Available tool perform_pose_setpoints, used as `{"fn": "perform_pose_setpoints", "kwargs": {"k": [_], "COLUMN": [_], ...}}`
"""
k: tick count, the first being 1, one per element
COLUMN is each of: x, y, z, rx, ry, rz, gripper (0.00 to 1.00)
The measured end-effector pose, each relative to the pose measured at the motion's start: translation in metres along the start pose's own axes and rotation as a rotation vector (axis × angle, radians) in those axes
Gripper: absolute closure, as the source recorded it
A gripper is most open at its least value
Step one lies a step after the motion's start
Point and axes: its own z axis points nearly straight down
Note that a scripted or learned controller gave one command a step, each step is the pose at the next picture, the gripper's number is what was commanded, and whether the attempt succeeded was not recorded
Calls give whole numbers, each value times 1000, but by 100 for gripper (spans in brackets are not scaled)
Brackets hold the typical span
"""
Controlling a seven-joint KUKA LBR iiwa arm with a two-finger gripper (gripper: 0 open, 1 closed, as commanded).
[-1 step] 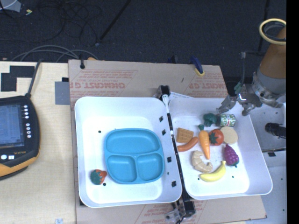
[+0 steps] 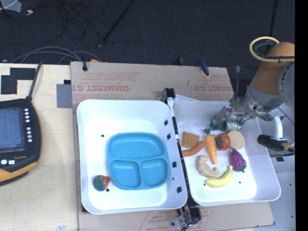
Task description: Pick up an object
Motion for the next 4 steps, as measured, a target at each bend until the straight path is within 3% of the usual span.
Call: {"fn": "perform_pose_setpoints", "kwargs": {"k": [1, 2, 3, 4], "x": [-1, -13, -15, 15], "y": [-1, -44, -24, -62], "z": [-7, -24, -116, -46], "rx": [3, 16, 3, 20], "ry": [-3, 4, -1, 6], "rz": [-2, -1, -2, 1], "gripper": [100, 100, 100, 100]}}
